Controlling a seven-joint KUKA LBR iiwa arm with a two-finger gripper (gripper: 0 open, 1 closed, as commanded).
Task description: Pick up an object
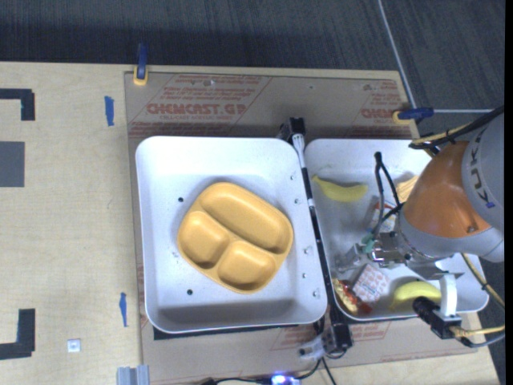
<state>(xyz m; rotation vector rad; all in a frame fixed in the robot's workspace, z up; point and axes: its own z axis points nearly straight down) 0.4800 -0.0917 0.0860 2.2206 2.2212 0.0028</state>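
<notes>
**A:** ok so going left to right, what are we looking at? On the far left we just get the plywood bench (64,239) with some black marks and bits of blue tape (109,111). Then the left bin (160,183), and sitting in the middle of it is that big yellow divided tray (233,235), three compartments, tilted a bit on the diagonal. Nothing else in there that we can make out.

**B:** yeah, and the right bin (337,155) is where all the clutter is. Near its top left there's a yellow banana-looking piece (341,188). Down at the lower left corner we've got a red-and-white packet (367,282) lying over something reddish-yellow, hard to tell what. Just right of that is a second yellow banana-ish thing (413,292) by the bottom rim.

**A:** and the arm (453,199) comes in from the right and covers most of that bin, orange band and all. Black cables loop across in front too.

**B:** right, the gripper (370,249) is down low inside the right bin, just above the packet. As for whether it's clenched or released, we honestly cannot tell, it's a tangle of metal and wires there. We don't see anything clearly between the tips.
</notes>
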